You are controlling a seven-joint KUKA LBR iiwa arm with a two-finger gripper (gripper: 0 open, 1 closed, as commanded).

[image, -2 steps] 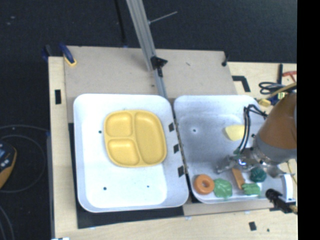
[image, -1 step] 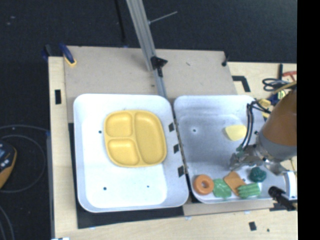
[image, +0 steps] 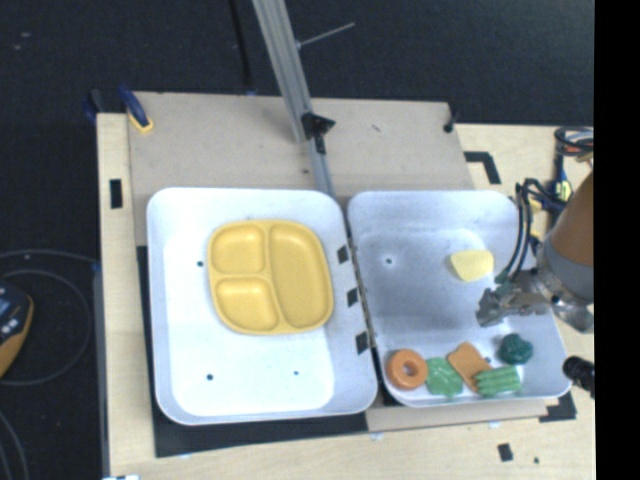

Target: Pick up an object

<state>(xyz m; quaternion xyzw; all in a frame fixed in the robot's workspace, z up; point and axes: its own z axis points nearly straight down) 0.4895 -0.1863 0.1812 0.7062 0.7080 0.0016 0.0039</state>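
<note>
The jaws (image: 497, 306) sit low over the right bin (image: 420, 218); their state cannot be determined. Pale yellow piece (image: 471, 264) lies just beside them; orange ring (image: 407, 368) and green items (image: 497, 380) line the near edge.

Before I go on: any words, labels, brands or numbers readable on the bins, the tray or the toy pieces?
None: no readable text anywhere in the camera view.
Yellow divided tray: plain, no marking.
White bins: only small dark dots, not characters.
Toy pieces, such as the orange ring and the pale yellow piece: no print.
Dark device at the left edge: too blurred to tell.
</note>
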